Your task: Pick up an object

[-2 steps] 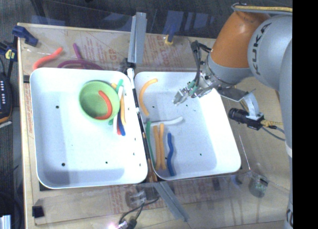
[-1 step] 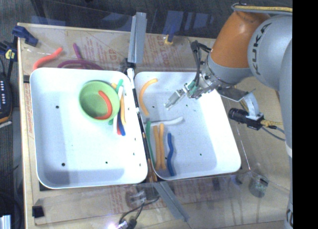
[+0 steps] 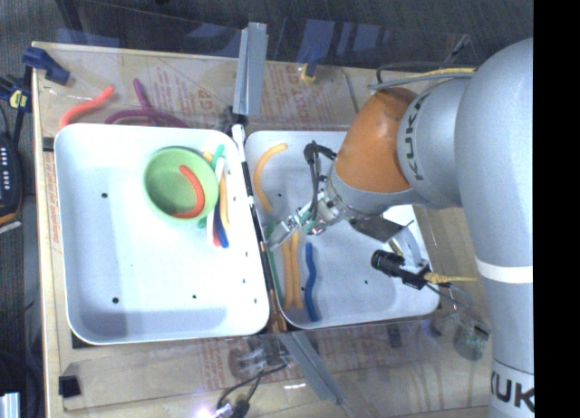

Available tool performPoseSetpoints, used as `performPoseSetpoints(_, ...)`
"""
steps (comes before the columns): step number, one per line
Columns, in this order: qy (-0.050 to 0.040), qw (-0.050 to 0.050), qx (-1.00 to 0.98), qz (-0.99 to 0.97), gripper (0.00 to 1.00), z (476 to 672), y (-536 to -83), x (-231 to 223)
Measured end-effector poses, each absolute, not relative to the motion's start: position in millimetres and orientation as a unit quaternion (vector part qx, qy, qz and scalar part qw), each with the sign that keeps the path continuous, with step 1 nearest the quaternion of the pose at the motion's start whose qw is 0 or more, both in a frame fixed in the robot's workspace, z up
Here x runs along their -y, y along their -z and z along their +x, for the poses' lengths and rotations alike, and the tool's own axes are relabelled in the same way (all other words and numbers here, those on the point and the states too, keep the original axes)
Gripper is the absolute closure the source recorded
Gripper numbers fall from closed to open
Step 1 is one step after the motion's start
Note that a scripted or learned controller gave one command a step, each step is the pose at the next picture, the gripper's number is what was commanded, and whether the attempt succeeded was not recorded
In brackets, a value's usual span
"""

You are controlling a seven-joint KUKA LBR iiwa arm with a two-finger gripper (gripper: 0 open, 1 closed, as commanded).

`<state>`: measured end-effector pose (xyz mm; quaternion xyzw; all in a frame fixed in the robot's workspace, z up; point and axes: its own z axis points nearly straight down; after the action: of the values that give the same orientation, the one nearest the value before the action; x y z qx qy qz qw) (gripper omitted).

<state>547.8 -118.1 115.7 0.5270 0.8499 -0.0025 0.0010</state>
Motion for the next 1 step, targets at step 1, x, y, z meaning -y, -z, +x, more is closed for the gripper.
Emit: performPoseSetpoints(1,0.0025,0.01,-0.83,0.558,0.0,540.1,-98.3,121.1)
